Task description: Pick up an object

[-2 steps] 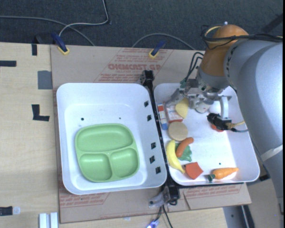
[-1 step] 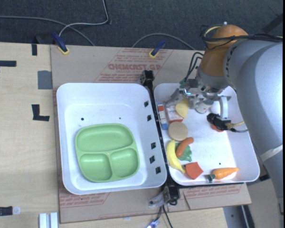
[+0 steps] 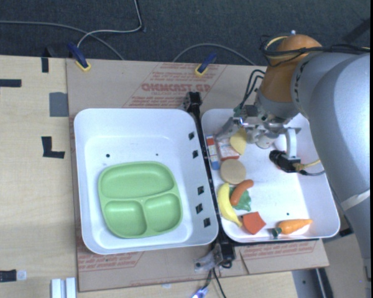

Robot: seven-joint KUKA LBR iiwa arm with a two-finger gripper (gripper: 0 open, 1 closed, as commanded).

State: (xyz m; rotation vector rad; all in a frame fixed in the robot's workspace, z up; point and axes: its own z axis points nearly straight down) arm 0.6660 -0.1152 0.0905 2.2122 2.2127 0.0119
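While your gripper (image 3: 241, 131) hangs over the pale yellow toy (image 3: 237, 143) in the right bin (image 3: 320, 197), finger state unreadable, the crowding carton (image 3: 224, 149) may foul the grasp.

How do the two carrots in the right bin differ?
The carrot near the banana is shorter and darker red-orange, lying at a slant with its leafy green end down beside the banana. The carrot at the front edge is longer and brighter orange, lying nearly level along the right bin rim, apart from the other toys, with a small green stub at its left end. Both look like toy carrots lying flat.
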